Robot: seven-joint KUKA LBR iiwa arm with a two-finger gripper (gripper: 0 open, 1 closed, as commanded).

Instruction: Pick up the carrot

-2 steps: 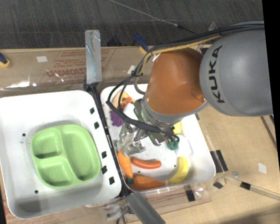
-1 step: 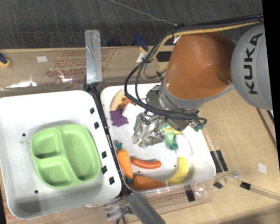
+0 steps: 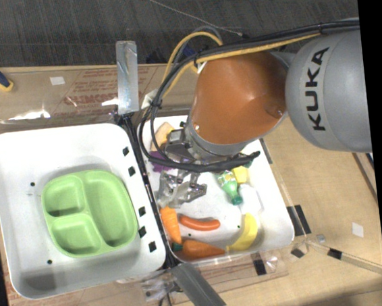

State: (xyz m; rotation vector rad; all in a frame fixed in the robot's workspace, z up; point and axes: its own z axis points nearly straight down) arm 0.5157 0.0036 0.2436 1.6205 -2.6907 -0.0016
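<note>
The carrot (image 3: 171, 227) is orange and lies along the left wall of the right bin (image 3: 278, 204), near its front. My gripper (image 3: 181, 188) hangs just above and behind it, low over the bin's left half. The orange wrist cone above hides much of the gripper. I see nothing held in it.
A red chili pepper (image 3: 200, 223) lies right of the carrot, and a second orange vegetable (image 3: 200, 249) lies at the front wall. A banana (image 3: 249, 232) and a green bottle (image 3: 232, 189) sit to the right. The left bin (image 3: 9, 168) holds a green divided plate (image 3: 89, 212).
</note>
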